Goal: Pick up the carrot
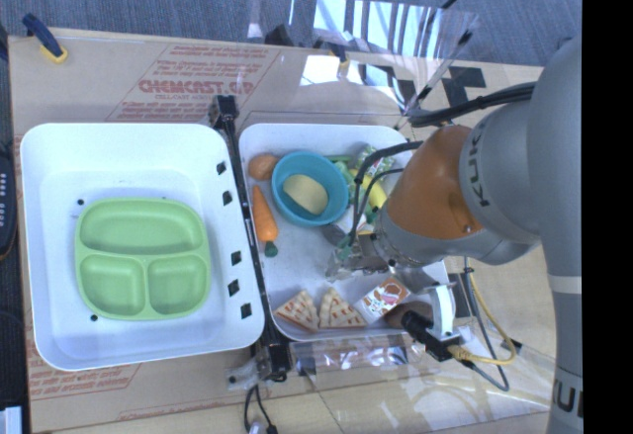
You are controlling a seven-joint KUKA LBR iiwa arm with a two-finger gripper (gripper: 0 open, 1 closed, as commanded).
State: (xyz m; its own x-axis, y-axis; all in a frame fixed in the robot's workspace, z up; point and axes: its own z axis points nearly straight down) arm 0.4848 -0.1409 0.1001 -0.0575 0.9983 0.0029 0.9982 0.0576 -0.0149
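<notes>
Task not done: slim orange carrot (264,214) lies on right white bin (297,137) floor, well left of claw (348,249), untouched. Claw opening: cannot tell. Reach, grasp, lift remain.

Yellow and green items (364,180) in the right bin (297,137) half hidden behind the arm (465,195).

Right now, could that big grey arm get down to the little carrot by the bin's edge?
Probably yes. The carrot lies bare along the left wall of the right bin, with nothing on top. The blue bowl sits close beside it and the wall hems the other side, so the approach looks tight.
</notes>
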